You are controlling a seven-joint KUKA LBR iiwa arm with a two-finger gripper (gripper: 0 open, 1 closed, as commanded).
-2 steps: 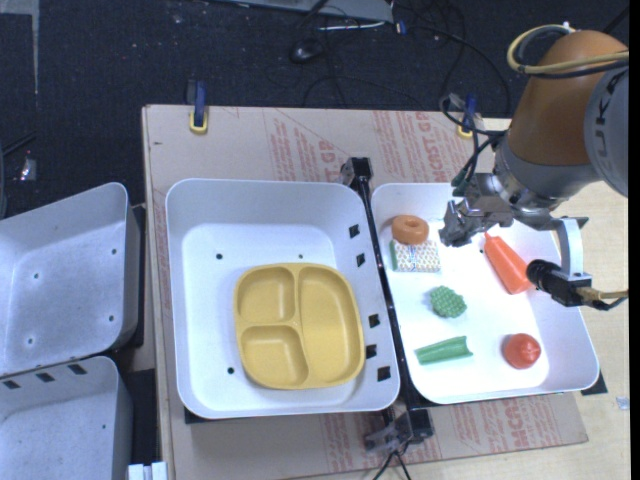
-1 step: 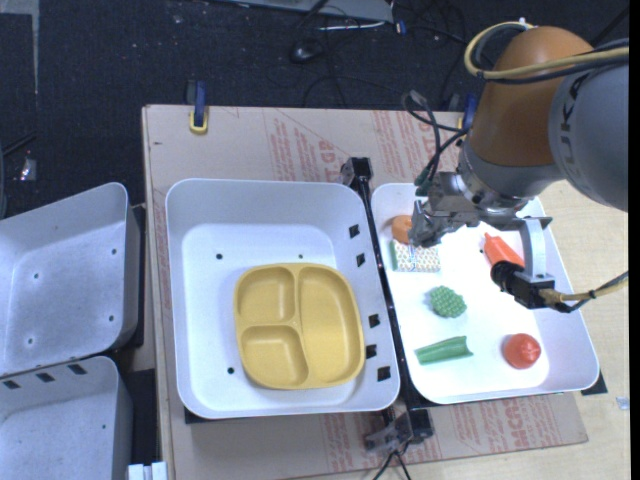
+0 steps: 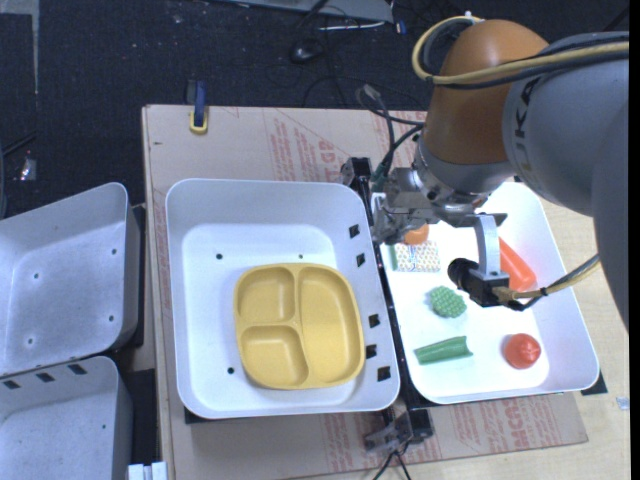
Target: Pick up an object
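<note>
The gripper point(image 3: 408, 230) hangs over the right bin point(image 3: 560, 368) near an orange ball point(image 3: 416, 234); finger opening cannot be told.

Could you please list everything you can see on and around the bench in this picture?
shallow white bins: two, side by side on the bench
yellow divided plastic plate: one, in the left bin
red tomato toy: one, right bin, near corner
green pepper-like toy: one, right bin
green bumpy broccoli-like toy: one, right bin
orange carrot-like toy: one, right bin
small patterned card: one, right bin
grey arm's gripper: one, over the right bin's far left
</note>
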